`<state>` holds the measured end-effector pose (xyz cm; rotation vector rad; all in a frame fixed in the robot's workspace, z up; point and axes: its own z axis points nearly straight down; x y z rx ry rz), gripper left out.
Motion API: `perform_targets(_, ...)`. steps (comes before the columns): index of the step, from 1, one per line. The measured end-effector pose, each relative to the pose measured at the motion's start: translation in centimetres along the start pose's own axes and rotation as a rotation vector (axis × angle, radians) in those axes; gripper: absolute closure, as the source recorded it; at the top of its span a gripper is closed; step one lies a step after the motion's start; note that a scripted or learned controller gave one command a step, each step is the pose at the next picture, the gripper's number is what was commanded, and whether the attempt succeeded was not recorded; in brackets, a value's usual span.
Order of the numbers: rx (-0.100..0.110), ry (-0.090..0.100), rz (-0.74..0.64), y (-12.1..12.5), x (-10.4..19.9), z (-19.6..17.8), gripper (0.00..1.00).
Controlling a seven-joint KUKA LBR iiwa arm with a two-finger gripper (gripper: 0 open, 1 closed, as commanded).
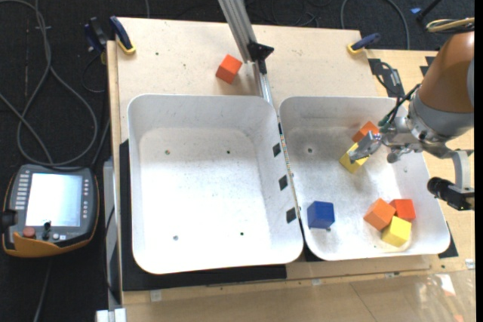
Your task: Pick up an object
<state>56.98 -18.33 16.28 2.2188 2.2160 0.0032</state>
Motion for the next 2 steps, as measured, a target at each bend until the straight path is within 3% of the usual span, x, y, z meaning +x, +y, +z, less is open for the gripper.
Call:
perform_targets(1,0.000,0.002,-0.005,4.5,-0.9,6.9,0.00)
perform_targets(2,-0.003,-0.001,-0.008,4.5,-1.0,5.5,1.00)
